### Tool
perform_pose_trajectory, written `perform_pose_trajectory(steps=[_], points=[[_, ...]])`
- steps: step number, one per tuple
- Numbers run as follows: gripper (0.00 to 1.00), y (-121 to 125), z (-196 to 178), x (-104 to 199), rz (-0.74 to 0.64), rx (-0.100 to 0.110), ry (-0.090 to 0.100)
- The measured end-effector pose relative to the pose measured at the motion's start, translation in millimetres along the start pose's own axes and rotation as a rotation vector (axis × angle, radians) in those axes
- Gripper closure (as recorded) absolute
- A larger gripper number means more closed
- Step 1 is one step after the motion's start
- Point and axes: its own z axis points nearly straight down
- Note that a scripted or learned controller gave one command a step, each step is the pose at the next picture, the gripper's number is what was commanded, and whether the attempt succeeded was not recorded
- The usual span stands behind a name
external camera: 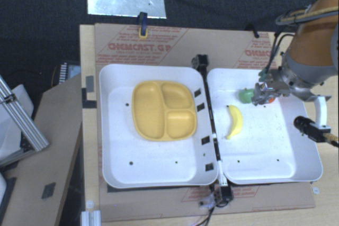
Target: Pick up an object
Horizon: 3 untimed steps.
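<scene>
A yellow banana (234,121) lies in the right bin (265,166), near its left side. A small green object (246,95) sits further back in the same bin. My gripper (261,96) hangs low just to the right of the green object, close to or touching it. The arm's grey wrist and orange band come in from the upper right and hide the bin's far right corner.
The left bin (119,161) holds a yellow divided plate (163,110) with three compartments. Black clips run down the seam between the bins (208,124). A black fitting (312,129) juts over the right bin's right rim. Bare floor lies in front of the banana.
</scene>
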Motion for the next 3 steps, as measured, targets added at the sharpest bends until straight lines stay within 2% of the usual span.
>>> perform_pose_trajectory(steps=[1, 2, 3], points=[[1.00, -11.2, 13.9, 50.7, 0.000, 0.000, 0.001], [1.00, -9.8, 12.8, 103.6, -0.001, -0.002, 0.000], [1.00, -28.8, 11.2, 149.2, -0.001, 0.000, 0.001]])
